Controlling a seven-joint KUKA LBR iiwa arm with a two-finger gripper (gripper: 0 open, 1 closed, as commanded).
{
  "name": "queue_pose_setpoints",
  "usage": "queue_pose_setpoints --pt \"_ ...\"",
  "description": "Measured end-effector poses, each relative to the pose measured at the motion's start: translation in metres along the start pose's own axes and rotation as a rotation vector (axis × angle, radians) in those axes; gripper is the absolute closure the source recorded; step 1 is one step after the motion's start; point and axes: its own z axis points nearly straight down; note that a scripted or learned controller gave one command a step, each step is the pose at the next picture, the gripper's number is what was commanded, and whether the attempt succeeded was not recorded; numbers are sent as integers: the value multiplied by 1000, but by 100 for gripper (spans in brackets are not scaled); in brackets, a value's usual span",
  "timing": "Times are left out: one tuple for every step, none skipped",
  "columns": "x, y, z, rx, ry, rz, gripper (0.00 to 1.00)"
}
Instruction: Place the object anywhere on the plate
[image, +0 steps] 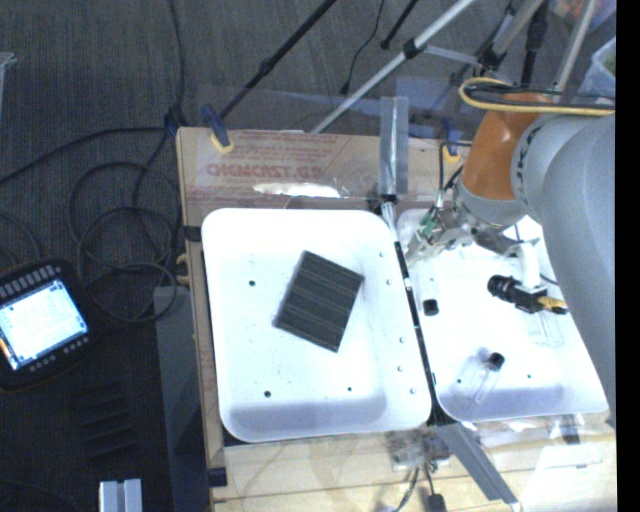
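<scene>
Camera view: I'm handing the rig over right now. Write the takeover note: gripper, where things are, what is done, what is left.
Gripper: at the far left corner of the right bin; open or shut cannot be read from here, and no grasp can be confirmed.
Dark ribbed plate: lies askew mid left bin, nothing on it.
Candidates, both in the right bin: small black piece by the left wall, clear piece with a black cap nearer the front.
Done: nothing placed yet.
Left: grasp an object, carry it across, set it on the plate.
</scene>
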Motion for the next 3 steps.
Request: queue_pose_setpoints --pt "8 15 -12 26 7 336 100" --pt "61 34 -88 25 35 584 100" --pt "61 34 -88 25 34 584 0"
